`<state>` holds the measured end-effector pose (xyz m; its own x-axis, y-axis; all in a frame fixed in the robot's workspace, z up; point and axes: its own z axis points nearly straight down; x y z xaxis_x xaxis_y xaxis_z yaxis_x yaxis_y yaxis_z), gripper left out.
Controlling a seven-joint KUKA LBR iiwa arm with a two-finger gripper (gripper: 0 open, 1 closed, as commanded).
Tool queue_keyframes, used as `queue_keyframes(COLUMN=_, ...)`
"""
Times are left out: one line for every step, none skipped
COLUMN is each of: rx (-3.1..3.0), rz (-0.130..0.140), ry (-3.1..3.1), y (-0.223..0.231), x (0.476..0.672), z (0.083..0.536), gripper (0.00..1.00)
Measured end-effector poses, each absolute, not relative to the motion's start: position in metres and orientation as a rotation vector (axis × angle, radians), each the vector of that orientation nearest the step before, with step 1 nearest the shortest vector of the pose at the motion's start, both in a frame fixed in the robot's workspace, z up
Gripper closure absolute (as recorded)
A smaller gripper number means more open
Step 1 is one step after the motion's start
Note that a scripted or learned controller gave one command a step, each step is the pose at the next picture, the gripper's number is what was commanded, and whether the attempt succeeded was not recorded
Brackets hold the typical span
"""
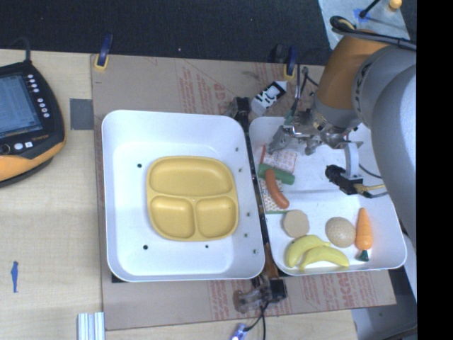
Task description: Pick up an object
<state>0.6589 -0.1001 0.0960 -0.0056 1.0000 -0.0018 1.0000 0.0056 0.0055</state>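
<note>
We see the gripper low over the far left part of the right bin, but we cannot tell its state from this slanted look down. Just near of it lie a green piece and a sausage on a patterned card. Nearer still sit a round biscuit, a pale potato-like lump, two bananas and, at the right wall, a carrot. The left bin bears a yellow divided tray. A teach pendant rests far left on the bench.
</note>
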Motion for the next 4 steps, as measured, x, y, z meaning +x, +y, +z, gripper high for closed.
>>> queue_keyframes(rx=2.213, rz=0.008, ry=2.222, y=-0.125, x=0.630, z=0.096, gripper=0.00)
queue_keyframes(rx=2.215, rz=-0.003, ry=2.228, y=-0.097, x=0.609, z=0.094, gripper=0.00)
queue_keyframes(rx=2.220, rz=-0.002, ry=2.226, y=-0.096, x=0.650, z=0.092, gripper=0.00)
queue_keyframes(rx=2.220, rz=-0.002, ry=2.224, y=-0.131, x=0.656, z=0.092, gripper=0.00)
